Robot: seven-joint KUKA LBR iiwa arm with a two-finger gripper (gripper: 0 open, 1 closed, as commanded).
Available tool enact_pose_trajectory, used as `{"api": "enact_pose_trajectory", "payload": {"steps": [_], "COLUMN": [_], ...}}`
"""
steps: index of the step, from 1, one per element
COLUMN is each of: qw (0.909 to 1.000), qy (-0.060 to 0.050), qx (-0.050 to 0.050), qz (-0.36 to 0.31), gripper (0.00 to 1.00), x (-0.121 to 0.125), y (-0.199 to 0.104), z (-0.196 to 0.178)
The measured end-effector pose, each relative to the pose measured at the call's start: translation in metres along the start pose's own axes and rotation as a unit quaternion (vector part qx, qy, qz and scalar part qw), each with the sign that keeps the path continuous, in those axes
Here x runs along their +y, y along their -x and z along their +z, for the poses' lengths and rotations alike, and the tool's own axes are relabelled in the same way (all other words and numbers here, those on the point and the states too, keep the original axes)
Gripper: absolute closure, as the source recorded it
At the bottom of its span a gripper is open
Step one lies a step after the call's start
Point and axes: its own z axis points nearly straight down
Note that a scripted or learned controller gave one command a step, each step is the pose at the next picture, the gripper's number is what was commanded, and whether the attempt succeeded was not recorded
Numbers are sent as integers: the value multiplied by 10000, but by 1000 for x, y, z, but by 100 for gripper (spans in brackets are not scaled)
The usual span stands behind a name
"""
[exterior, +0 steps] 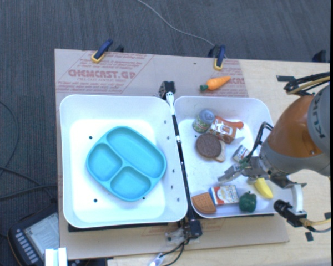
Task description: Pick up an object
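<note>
My gripper (231,166) hangs low over the right bin (184,148), reaching in from the right, and stands open with nothing between its fingers. It is just right of a round brown cookie (208,146) and above a small red-and-white carton (225,194). A yellow banana (263,188) lies partly under the wrist. A green pepper (247,202) and a waffle-coloured piece (203,203) sit along the bin's front edge. A small can (203,119) and a red-and-white packet (225,128) lie at the back.
The left bin (72,148) holds a blue divided plate (126,162). A toy carrot (216,83) lies on the board behind the right bin. Yellow-and-blue clamps (102,50) hold the board's back edge. Cables run off the bench at the right.
</note>
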Motion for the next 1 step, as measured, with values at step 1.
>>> {"api": "enact_pose_trajectory", "payload": {"steps": [1], "qw": [10000], "qy": [4], "qx": [-30], "qz": [14], "gripper": [100], "x": [-1], "y": [2], "z": [-9]}}
